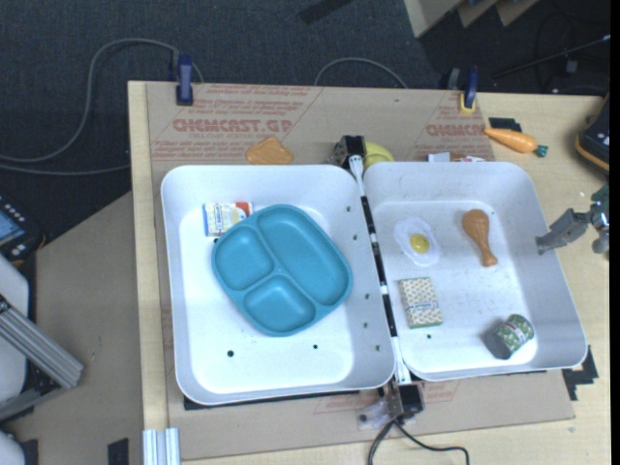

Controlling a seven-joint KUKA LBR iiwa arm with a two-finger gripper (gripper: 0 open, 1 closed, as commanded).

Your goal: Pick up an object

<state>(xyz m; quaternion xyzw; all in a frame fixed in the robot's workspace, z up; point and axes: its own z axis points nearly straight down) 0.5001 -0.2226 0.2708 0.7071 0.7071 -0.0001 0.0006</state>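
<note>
Where right bin holds it, drumstick (478, 234) lengthwise, knob uppermost

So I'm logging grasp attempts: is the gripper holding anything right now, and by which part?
Nothing is held. The gripper sits at the right bin's outer edge, with nothing between its fingers; the drumstick lies apart in the bin.

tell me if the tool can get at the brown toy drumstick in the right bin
Probably yes: the tool sits at the right white bin's edge, and the brown toy drumstick lies uncovered, apart from other items.
</note>
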